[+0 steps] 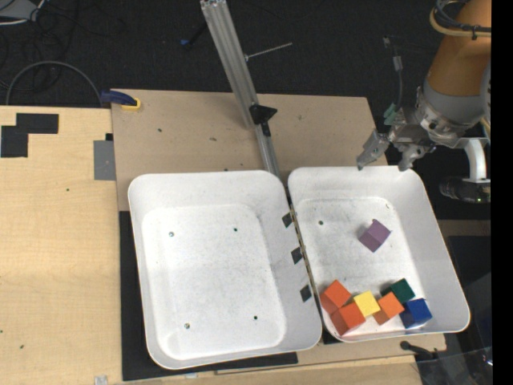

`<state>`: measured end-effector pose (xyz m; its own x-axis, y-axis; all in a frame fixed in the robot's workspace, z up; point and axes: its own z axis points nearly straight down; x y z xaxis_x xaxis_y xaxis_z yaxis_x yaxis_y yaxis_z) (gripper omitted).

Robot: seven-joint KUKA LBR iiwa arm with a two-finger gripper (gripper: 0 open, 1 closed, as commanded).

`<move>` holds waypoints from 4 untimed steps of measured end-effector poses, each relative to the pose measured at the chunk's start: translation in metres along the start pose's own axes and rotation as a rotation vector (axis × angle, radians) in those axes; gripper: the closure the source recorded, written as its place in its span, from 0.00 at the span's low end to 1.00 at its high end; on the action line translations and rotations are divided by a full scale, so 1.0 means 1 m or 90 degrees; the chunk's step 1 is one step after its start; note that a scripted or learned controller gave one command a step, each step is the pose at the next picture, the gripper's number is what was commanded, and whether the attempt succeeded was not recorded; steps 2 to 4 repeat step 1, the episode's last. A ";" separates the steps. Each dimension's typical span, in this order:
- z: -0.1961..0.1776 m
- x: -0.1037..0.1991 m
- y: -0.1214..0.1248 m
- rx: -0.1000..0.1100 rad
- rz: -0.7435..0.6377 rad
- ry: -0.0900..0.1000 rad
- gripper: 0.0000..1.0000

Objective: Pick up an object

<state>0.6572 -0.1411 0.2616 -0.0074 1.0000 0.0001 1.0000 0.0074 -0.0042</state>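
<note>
A purple cube (373,235) lies alone in the upper middle of the right bin (429,215). Along that bin's near edge sits a cluster of blocks: two orange-red ones (337,294) (349,318), a yellow one (367,304), an orange one (390,305), a green one (401,289) and a blue one (416,312). My gripper (386,156) hangs over the far rim of the right bin, above and behind the purple cube. Its two fingers are spread apart with nothing between them.
The left bin (152,207) lies beside the right one, with black clips (293,239) along the shared edge. A slanted aluminium rail (237,70) rises behind the bins. Wooden board stretches to the left.
</note>
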 end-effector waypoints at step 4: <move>0.174 -0.042 0.011 -0.002 0.007 0.000 0.00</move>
